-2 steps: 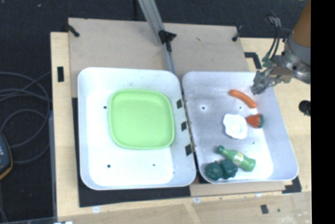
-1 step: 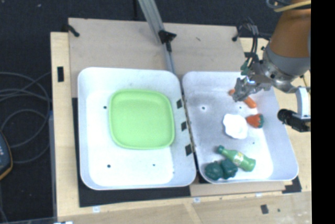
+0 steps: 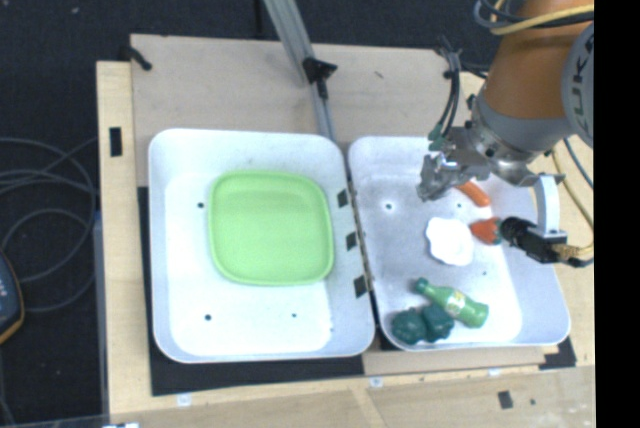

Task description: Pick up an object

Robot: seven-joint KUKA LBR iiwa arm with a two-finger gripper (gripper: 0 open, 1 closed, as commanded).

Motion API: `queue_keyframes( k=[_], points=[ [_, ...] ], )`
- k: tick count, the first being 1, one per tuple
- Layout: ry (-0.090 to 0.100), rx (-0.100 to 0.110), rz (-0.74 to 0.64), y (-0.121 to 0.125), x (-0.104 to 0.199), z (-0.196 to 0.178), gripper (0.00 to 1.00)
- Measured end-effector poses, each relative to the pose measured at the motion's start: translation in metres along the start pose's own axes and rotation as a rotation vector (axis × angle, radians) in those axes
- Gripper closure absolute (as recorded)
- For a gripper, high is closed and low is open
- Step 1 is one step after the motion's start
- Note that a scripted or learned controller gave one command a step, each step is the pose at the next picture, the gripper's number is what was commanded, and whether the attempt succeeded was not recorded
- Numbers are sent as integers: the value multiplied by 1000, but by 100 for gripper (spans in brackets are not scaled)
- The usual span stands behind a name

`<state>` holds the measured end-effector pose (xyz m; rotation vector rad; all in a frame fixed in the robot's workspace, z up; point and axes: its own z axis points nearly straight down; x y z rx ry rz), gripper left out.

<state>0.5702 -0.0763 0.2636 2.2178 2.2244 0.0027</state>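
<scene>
My gripper (image 3: 437,178) hangs low over the upper middle of the right bin (image 3: 392,166). An orange object (image 3: 475,195) lies right beside it, partly hidden by the wrist. Below that rests a white lumpy object (image 3: 449,241), with an orange-red piece (image 3: 484,232) at its right edge. A green bottle (image 3: 455,304) lies on its side near the bin's front. A dark teal object (image 3: 421,324) sits against the front rim. Nothing shows in the gripper's grasp.
The left bin (image 3: 180,166) holds a light green square plate (image 3: 270,227). A slanted metal pole (image 3: 285,11) comes down to the back where the two bins meet. A black cable clip (image 3: 535,241) hangs off the arm over the right bin's right side.
</scene>
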Motion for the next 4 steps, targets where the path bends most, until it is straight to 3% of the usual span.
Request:
queue_keyframes(
  k=[2,3,4],
  points=[
    [0,1,-1,-31,103,19,100],
    [0,2,-2,-31,164,22,100],
    [0,1,3,-31,161,22,0]
  ],
)
